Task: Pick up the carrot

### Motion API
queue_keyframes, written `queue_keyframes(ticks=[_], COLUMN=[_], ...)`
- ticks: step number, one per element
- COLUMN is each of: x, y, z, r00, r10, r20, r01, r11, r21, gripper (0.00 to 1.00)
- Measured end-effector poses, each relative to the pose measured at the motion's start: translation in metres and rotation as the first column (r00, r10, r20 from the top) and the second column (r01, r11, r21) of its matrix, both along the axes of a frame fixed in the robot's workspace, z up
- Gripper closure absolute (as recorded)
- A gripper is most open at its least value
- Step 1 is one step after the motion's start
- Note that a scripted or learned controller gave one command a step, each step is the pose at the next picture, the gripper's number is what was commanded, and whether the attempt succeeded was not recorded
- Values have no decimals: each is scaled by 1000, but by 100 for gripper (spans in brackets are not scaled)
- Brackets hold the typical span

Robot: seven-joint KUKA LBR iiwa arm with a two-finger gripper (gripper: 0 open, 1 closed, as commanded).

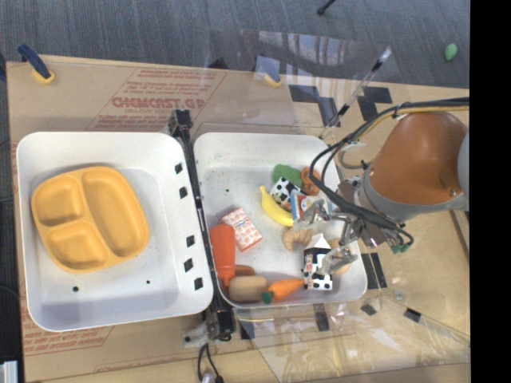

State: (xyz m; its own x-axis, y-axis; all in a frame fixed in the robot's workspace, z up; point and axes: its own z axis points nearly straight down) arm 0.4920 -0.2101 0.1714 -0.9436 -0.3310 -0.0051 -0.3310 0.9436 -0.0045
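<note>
So my gripper (334,234) is hanging over the right side of the right bin (239,146), down among the clutter there, and honestly I can't tell how it's set from this angle. The carrot (286,289) is lying along the near wall of that bin, green end to the left, touching a brown sausage-looking thing (247,288). Just right of it sits a little cow-print carton (318,268). A yellow tray (88,216) sits in the left bin (32,294).
</note>
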Motion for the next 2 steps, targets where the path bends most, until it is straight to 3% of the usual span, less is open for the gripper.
queue_keyframes(ticks=[1, 2], x=[55, 12], y=[3, 4], z=[-55, -47], r00=[982, 918], r10=[188, 397], r20=[-5, -1], r01=[-188, -397], r11=[982, 918], r21=[6, 5], gripper=[0, 0])
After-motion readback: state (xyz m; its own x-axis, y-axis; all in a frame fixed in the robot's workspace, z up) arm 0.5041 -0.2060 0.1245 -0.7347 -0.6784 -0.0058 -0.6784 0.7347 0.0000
